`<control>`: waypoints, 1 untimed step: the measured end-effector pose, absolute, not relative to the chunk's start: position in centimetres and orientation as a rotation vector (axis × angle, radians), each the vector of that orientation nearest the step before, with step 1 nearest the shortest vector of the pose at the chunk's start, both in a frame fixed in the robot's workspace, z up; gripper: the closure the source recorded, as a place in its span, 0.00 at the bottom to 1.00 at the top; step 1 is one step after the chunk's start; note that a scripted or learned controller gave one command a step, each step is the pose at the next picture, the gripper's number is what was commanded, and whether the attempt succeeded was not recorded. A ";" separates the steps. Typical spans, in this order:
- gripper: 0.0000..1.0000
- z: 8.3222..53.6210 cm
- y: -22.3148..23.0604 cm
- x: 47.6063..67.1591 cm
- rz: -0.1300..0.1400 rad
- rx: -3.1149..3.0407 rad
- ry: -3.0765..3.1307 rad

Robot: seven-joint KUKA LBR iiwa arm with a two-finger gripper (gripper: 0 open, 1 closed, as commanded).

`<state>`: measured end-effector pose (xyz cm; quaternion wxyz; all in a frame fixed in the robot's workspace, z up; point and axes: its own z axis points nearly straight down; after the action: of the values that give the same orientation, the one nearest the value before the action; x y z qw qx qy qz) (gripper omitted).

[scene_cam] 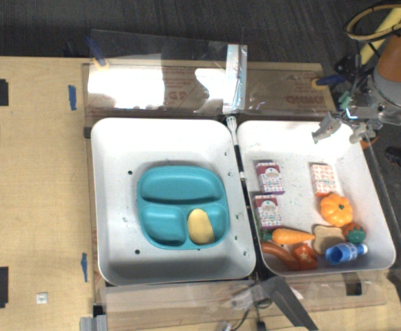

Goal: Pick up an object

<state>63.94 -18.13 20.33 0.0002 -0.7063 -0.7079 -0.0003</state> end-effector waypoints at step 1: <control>0.00 10.0 -20.4 63.0 -0.006 -2.200 -2.248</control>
<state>62.97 -20.40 10.04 -0.0019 -0.6996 -0.7146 -0.0018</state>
